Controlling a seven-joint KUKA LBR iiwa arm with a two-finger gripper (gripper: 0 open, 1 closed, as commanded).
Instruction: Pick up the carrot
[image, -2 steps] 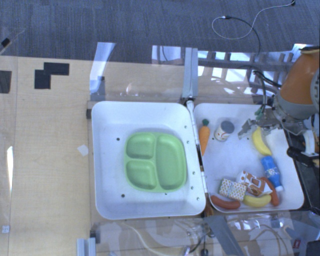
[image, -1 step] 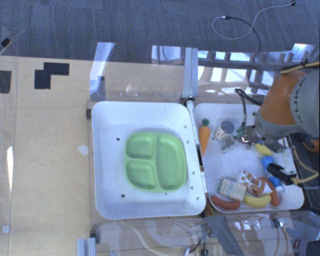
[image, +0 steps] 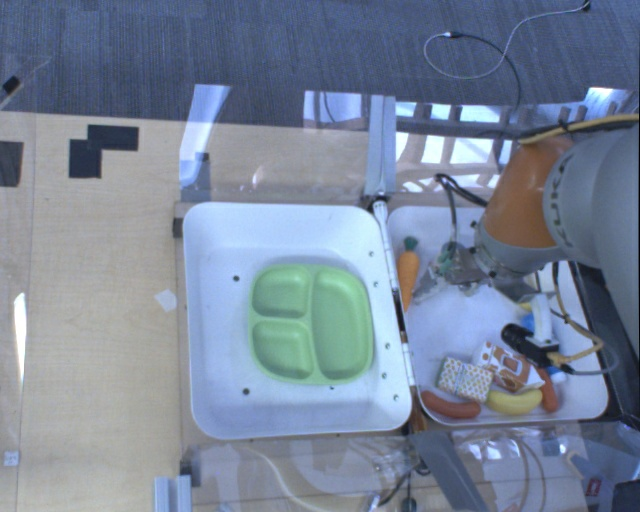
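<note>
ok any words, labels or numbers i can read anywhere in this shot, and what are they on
None can be read.
Cracker box: a checked pattern, any print too small to read.
Snack packet: red and white print, too blurred to read.
Black shapes on the bench: plain blocks, not letters.
Carrot and green plate: no markings visible.

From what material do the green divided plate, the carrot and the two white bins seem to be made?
The green plate looks like moulded plastic with a matte finish: one even pale green, rounded compartments. The carrot is probably a plastic toy: uniform orange, smooth, with a small green top. The left bin and right bin seem to be thin formed white plastic, slightly glossy, with rounded corners. None is certain from the look alone.
</note>
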